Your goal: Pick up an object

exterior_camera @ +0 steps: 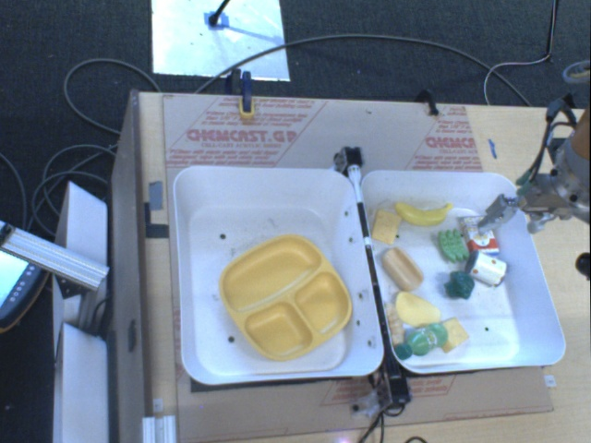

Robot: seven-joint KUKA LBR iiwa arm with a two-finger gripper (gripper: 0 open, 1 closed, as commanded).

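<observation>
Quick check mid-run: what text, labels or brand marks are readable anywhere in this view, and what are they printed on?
"CHEMCAST GP": red print on the protective sheet behind the left bin; smaller lines under it too blurred to read.
Same red print, only partly legible, on the sheet behind the right bin.
Red-and-white item: markings unreadable.

The bench (305, 123) bears two white bins, left bin (199, 247) touching right bin (526, 275).

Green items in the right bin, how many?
3. A green block near the bin's middle, a dark green piece just below it, and a green ball near the front wall. The gripper and the clutter may hide more.
</observation>
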